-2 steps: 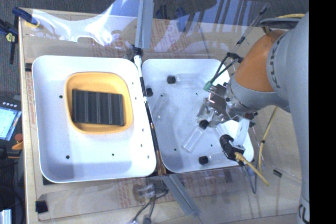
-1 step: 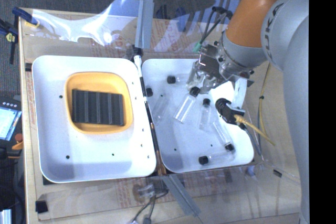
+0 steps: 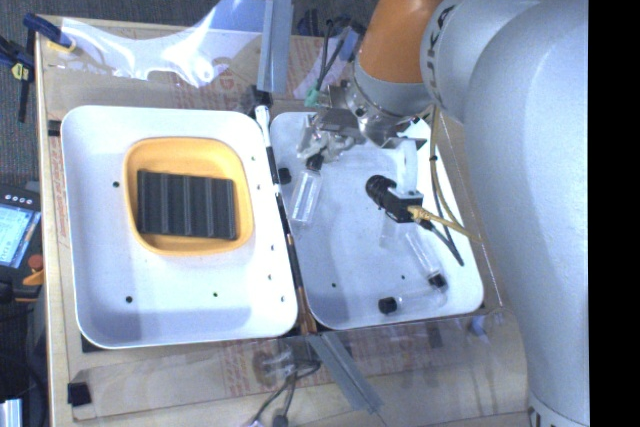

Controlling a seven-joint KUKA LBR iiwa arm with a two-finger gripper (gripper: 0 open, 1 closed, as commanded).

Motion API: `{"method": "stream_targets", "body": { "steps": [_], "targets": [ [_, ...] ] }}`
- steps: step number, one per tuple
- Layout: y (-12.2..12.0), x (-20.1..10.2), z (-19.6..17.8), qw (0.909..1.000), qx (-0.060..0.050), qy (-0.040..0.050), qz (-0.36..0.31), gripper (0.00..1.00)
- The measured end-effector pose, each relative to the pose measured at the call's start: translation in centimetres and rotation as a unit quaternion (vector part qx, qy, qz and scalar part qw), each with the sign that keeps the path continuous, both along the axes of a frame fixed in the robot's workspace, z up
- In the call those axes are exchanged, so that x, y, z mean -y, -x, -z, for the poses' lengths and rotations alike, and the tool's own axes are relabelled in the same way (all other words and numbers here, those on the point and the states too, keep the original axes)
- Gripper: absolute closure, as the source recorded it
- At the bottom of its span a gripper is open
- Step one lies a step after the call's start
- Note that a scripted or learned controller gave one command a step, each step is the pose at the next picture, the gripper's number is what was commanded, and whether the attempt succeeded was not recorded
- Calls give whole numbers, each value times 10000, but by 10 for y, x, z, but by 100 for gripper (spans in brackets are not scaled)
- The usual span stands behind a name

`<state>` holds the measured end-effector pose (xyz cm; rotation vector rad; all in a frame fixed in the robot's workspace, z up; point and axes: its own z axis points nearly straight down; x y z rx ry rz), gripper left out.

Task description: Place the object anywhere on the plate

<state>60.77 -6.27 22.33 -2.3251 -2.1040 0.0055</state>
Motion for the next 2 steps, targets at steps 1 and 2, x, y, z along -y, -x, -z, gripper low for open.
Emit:
{"method": "stream_targets", "body": {
  "steps": [1, 2],
  "targets": [
    [8, -33, 21, 9910, 27, 4, -1337, 100],
    [8, -33, 21, 9911, 27, 4, -1333, 0]
  ]
}}
